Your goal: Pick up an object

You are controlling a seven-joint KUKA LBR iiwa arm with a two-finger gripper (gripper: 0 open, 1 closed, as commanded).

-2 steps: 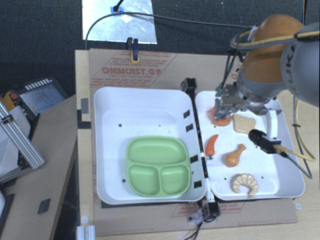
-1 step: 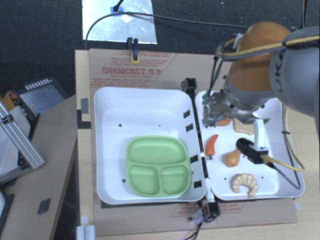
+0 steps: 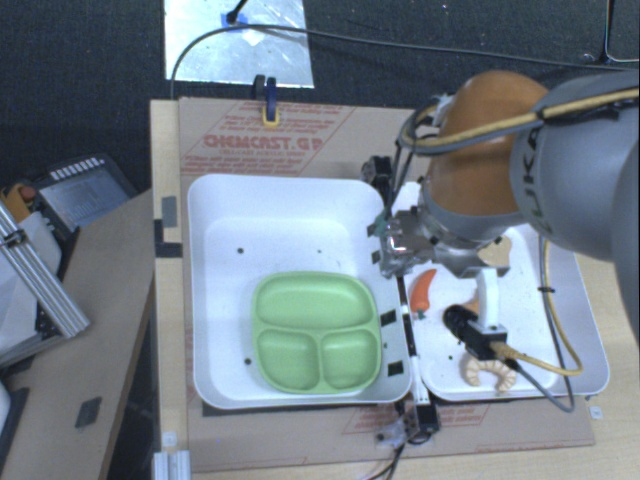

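Observation:
A small orange-red piece (image 3: 423,288), shaped like a pepper, lies in the right bin (image 3: 590,368) close to its left wall. A tan curled piece (image 3: 486,371), like a shrimp, rests near that bin's front edge. A beige piece (image 3: 501,252) peeks out from under the arm on the right. My gripper (image 3: 404,246) hangs low over the right bin's left side, just above and behind the orange-red piece, and the big orange-banded wrist hides most of it.
The left bin (image 3: 215,268) holds a green divided plate (image 3: 315,330) at its front middle. The wall between the two bins runs right under the gripper. A yellow cable (image 3: 545,366) trails across the right bin's front.

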